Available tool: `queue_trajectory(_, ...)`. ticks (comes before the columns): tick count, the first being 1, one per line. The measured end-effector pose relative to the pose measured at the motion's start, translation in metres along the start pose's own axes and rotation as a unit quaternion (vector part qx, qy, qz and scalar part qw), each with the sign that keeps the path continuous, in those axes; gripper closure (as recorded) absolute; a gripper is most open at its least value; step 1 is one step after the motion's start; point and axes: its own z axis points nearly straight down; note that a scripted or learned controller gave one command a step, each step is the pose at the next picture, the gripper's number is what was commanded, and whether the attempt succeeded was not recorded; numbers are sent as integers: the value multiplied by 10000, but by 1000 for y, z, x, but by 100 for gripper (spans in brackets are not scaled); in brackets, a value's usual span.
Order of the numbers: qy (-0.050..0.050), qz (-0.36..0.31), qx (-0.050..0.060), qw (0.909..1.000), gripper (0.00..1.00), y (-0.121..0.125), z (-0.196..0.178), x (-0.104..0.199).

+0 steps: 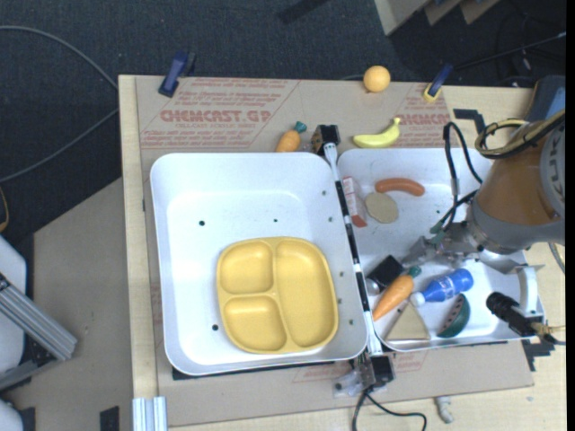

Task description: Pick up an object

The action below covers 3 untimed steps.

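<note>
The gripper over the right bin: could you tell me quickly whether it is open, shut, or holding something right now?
Gripper: low in the right bin beside the blue bottle; its state cannot be told.

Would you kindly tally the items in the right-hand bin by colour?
Orange: 1, the carrot
Red: 1, the sausage
Blue: 1, the bottle
Black: 1, the block
Tan: 1, the disc
Green: 1, the watermelon slice
Total: 6 that I can make out.
</note>
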Motion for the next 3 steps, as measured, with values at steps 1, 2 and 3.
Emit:
queue_trajectory(1, 3, -16, -14, 10000, 0, 36, 0, 20)
queue_trajectory(2, 6, -15, -12, 10000, 0, 94, -1, 30)
queue_trajectory(3, -9, 6, 53, 10000, 0, 139, 0, 56)
